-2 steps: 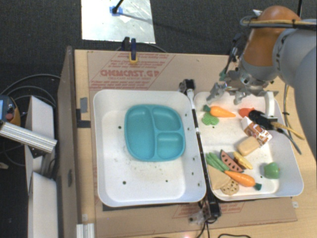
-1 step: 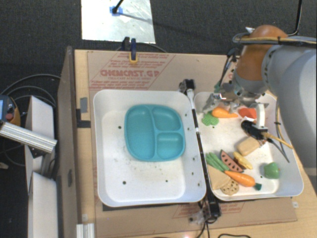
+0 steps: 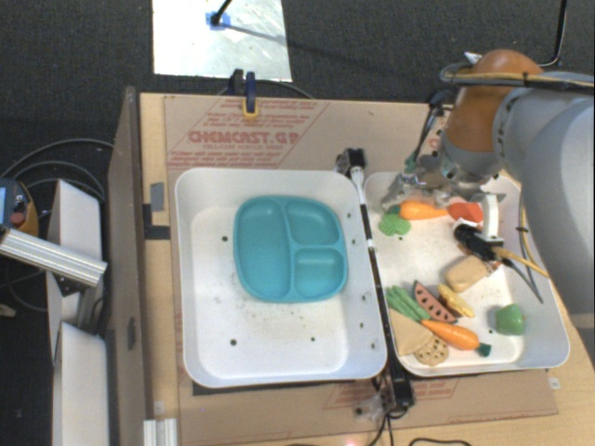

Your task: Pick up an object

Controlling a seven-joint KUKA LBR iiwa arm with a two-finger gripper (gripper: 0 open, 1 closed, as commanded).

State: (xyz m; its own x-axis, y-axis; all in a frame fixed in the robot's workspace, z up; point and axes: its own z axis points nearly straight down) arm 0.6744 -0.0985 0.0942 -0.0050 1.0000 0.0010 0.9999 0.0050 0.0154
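Arm w/ orange band comes in from the right, gripper point(image 3: 437, 186) low over the far end of the right bin point(image 3: 548, 347), just above a small carrot point(image 3: 423, 211), prob. lining up on it. Fingers hidden, so can't tell if open or shut. Other toy food sits nearer: bread piece point(image 3: 466, 273), second carrot point(image 3: 453, 334), green ball point(image 3: 509, 319). Left bin point(image 3: 200, 249) holds a teal divided plate point(image 3: 290, 249), out of the way.

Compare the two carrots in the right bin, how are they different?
The upper carrot lies nearly level at the bin's far end, just under the gripper; the lower carrot lies slanted at the near end, among other toy food. The lower carrot looks longer and its green tip is plainer. Both are orange.
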